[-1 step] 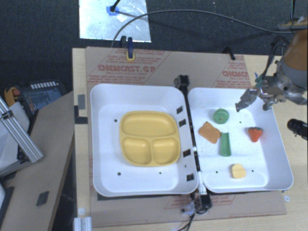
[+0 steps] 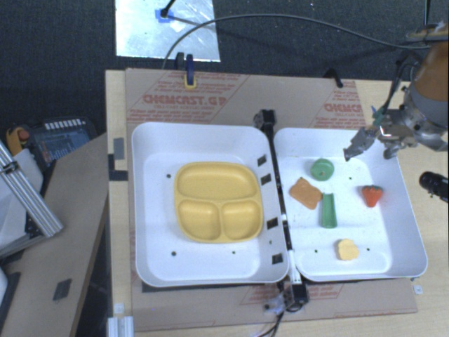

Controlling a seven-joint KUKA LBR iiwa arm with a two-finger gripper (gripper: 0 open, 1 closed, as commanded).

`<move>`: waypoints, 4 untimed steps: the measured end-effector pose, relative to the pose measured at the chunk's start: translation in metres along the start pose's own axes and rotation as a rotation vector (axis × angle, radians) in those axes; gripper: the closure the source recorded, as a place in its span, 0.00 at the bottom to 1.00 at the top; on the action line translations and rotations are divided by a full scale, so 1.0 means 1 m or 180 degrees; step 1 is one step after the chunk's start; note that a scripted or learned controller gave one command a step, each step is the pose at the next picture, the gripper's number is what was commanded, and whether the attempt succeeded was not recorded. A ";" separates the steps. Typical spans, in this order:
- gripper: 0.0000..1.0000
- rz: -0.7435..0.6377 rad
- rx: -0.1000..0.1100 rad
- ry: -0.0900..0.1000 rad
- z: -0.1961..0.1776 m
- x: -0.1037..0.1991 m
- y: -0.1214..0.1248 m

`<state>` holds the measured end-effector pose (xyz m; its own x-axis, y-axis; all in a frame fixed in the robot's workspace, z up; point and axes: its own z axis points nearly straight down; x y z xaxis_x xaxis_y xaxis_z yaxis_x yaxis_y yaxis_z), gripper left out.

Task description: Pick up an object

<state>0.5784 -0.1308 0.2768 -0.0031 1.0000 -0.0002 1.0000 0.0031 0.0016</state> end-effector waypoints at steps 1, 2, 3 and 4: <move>0.00 0.0005 0.0010 0.0001 0.042 0.002 -0.001; 0.00 0.0006 0.0010 0.0001 0.084 0.003 -0.004; 0.00 0.0009 0.0016 0.0003 0.140 0.000 -0.014; 1.00 0.0004 -0.0007 -0.0003 0.126 0.000 -0.011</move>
